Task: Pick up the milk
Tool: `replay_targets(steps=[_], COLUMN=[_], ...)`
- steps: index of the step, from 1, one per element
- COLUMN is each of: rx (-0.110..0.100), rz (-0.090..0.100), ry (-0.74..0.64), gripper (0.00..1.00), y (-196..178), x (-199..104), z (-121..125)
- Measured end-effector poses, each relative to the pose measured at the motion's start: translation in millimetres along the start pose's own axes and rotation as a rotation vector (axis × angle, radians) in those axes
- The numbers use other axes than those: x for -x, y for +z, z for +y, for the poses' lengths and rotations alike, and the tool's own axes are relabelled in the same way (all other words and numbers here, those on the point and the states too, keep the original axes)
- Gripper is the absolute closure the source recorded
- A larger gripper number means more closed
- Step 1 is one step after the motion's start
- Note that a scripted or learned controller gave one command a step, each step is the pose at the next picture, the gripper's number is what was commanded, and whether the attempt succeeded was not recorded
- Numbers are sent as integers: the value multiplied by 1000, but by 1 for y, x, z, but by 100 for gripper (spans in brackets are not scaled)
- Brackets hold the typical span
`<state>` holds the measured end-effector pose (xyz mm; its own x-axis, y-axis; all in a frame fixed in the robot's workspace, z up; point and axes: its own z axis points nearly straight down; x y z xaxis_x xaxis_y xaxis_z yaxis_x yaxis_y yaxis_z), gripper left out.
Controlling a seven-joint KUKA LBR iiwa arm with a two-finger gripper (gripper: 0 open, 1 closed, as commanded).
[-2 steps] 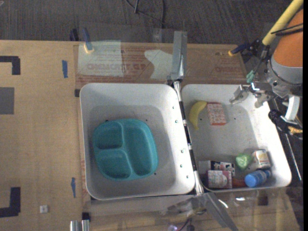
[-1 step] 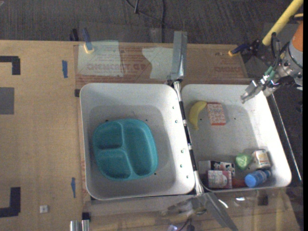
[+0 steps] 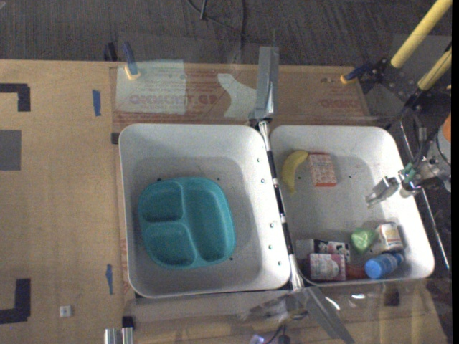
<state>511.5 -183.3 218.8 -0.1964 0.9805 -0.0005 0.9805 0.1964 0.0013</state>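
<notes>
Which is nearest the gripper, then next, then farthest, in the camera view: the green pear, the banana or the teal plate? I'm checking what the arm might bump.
Measured from the gripper in the right bin:
1. Green pear, below the gripper, near the bin's bottom edge.
2. Banana, across the same bin by its left wall.
3. Teal plate, over in the left bin.

Two white bins: left bin (image 3: 136,149), right bin (image 3: 344,138). One teal tray (image 3: 185,221), three compartments, in the left. In the right: one banana (image 3: 292,169), one red-and-white carton (image 3: 323,169), one green item (image 3: 363,240), one blue bottle (image 3: 382,265), one small carton (image 3: 390,235), two flat packets (image 3: 328,258). One gripper (image 3: 387,188)
</notes>
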Motion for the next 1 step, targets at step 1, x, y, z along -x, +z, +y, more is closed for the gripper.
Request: replay_targets(steps=[1], rx=[0], rz=[0], ry=[-177], gripper=[0], y=[51], x=[25], z=[-27])
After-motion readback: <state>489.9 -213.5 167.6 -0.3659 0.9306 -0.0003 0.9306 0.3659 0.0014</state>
